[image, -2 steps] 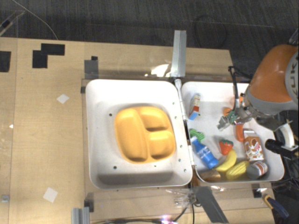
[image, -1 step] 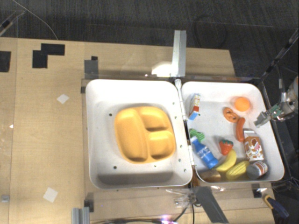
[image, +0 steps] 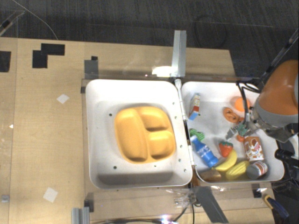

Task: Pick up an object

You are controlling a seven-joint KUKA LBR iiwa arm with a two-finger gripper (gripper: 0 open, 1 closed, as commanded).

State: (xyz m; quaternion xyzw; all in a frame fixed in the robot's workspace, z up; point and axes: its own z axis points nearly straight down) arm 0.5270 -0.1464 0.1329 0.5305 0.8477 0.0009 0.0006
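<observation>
My gripper (image: 239,129) hangs low in the right bin (image: 210,91), under the grey arm with its orange band (image: 282,94). It is over a small orange-red item (image: 241,136), just left of a brown-and-white can (image: 253,148). A red strawberry toy (image: 226,147) lies left of and below the gripper. A blue bottle (image: 204,152), a yellow banana (image: 231,164) and a grey can (image: 257,170) lie along the bin's front. An orange ball (image: 238,103) and an orange flat piece (image: 229,114) sit behind the gripper. I see nothing lifted.
The left bin (image: 100,125) holds a yellow divided tray (image: 145,133). A small white, blue and red box (image: 194,105) and a green item (image: 196,135) lie near the divider between the bins. A metal post (image: 179,55) stands behind the bins.
</observation>
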